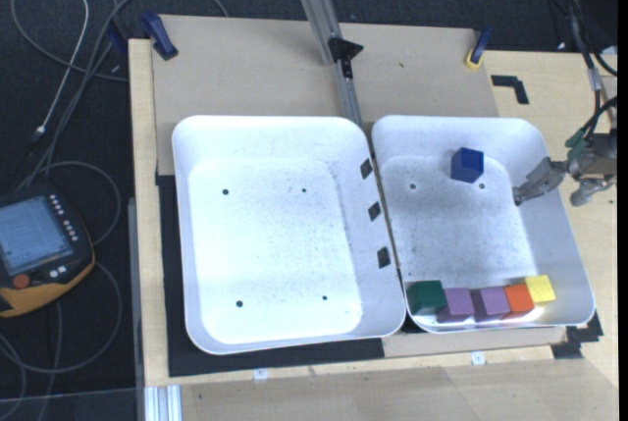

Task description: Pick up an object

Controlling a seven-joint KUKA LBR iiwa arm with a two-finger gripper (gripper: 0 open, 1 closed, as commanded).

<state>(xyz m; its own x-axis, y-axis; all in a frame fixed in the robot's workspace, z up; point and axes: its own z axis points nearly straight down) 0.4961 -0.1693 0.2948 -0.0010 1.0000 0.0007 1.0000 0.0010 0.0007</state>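
Blue cube (467,164) is sitting on its own toward the far end of the right bin (549,213), well apart from the row of blocks lined up along the near wall: green block (425,295), purple block (457,302), another purple block (489,301), orange block (519,298) and yellow block (541,289). The gripper (559,184) is hanging at the right edge of that bin, right about at the rim, with its two fingers looking spread apart and nothing sitting between them, so I'm calling it open and empty. Looks to me like it's in the approach step, nothing grabbed yet. Only the wrist end of the arm is poking in from the right, angled toward the left. Next move, I'm guessing, is sliding left over the blue cube and dropping down around it, since that one is standing free with room on all sides. The left bin (196,213) is just sitting there alongside.
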